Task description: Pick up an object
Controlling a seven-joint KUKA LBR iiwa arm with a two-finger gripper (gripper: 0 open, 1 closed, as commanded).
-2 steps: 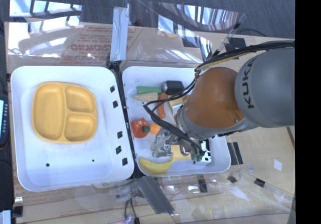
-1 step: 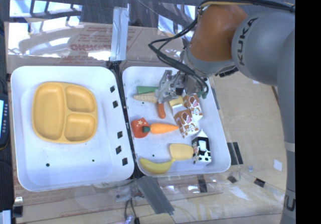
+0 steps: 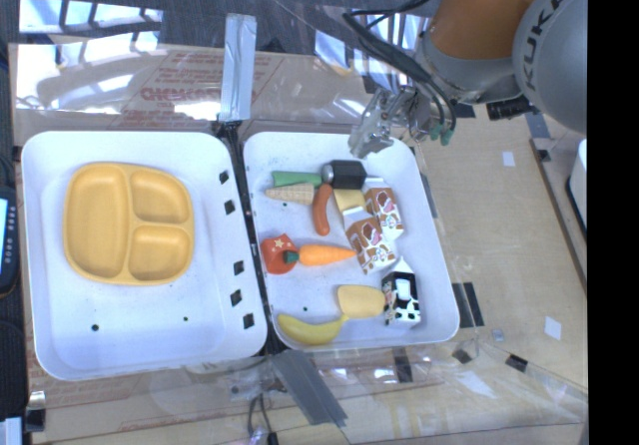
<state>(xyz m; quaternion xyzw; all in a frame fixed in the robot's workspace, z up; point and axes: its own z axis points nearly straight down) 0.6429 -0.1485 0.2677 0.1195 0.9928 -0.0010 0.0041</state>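
A banana (image 3: 308, 330) lay nearest the camera, along the near wall of the right bin (image 3: 435, 263). Just behind it sat a yellow wedge (image 3: 359, 300), with a black-and-white carton (image 3: 403, 298) touching its right side. Farther back, a carrot (image 3: 325, 255) lay crosswise, its leafy end against a tomato (image 3: 279, 253). To the carrot's right stood two brown-and-white cartons (image 3: 374, 229), one behind the other. A sausage (image 3: 321, 209) lay beside a pale cheese block (image 3: 348, 201). Behind these were a cone (image 3: 290, 195), a green piece (image 3: 297, 178) and a black-and-grey block (image 3: 344, 174).

The gripper (image 3: 376, 130) hung over the far rim of the right bin, just behind the black-and-grey block and touching none of the objects. Nothing sat between its fingers; whether they were spread or pressed together could not be told.

In the left bin (image 3: 40, 323) lay a yellow tray (image 3: 128, 222) with three compartments.
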